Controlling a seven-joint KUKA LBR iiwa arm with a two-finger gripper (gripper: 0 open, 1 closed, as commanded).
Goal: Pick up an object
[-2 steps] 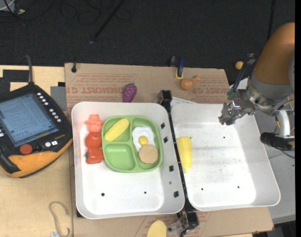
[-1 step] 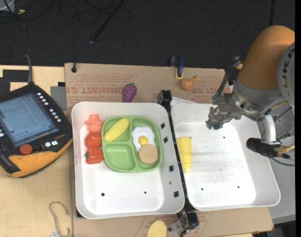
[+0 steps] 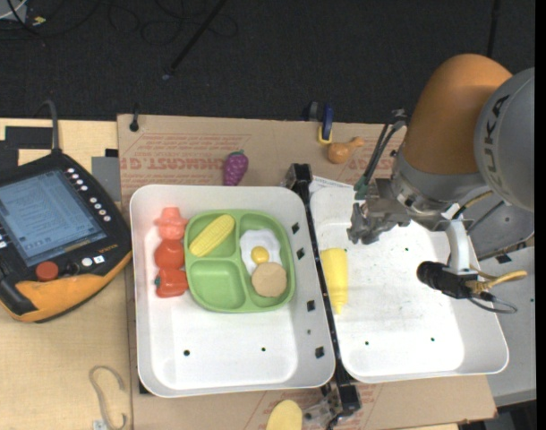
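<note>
In the right bin (image 3: 434, 348), a yellow block-shaped object (image 3: 335, 278) lies against the left wall. My gripper (image 3: 366, 228) hangs over the upper left of that bin, just above and to the right of the yellow object, with nothing visibly held. The left bin (image 3: 219, 356) holds a red bottle-shaped toy (image 3: 169, 253) and a green divided tray (image 3: 217, 285). On the tray sit a yellow corn cob (image 3: 210, 233), a fried egg (image 3: 260, 251) and a tan round cookie (image 3: 270, 280).
Behind the bins, a purple grape toy (image 3: 235, 167) and an orange toy (image 3: 343, 150) lie on the cardboard. A teach pendant (image 3: 49, 231) sits at the left. A yellow object (image 3: 285, 415) lies at the front edge. A black cable fitting (image 3: 447, 279) hangs over the right bin.
</note>
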